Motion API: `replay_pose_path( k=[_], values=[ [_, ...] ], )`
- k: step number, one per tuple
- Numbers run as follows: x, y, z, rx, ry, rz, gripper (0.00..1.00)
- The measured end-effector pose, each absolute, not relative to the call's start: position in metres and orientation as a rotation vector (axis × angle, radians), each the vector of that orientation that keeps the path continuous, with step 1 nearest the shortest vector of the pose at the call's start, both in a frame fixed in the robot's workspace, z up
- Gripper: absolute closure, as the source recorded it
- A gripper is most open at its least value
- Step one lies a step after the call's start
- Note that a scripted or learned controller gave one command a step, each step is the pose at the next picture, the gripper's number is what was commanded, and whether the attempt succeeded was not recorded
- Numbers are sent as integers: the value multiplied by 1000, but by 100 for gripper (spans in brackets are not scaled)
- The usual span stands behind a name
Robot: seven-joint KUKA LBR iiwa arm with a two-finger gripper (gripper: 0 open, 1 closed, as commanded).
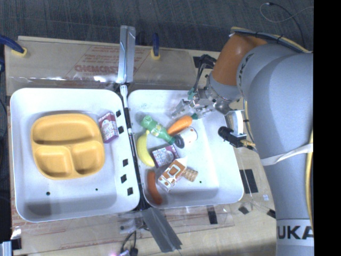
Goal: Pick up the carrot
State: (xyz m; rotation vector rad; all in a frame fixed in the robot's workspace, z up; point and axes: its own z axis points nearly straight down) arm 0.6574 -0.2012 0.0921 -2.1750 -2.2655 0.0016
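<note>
Gripper (187,107) hovers just above-right of the carrot (179,125), finger state unclear; carrot lies in right bin (226,183) touching green bottle (155,128); descend centred, straddle it crosswise

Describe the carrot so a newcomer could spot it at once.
Look in the right-hand white bin, near its upper middle, just below the gripper. The carrot lies tilted there, between a green bottle and a small dark jar. It is the one smooth, tapered, bright orange piece.
</note>
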Motion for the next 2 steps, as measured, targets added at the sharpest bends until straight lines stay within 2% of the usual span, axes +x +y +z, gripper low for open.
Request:
replay_pose_path(
  k=[1,2],
  values=[
    [606,-156,92,-1974,-2440,2,0],
    [657,-186,92,-1886,-2510,3,0]
  ],
)
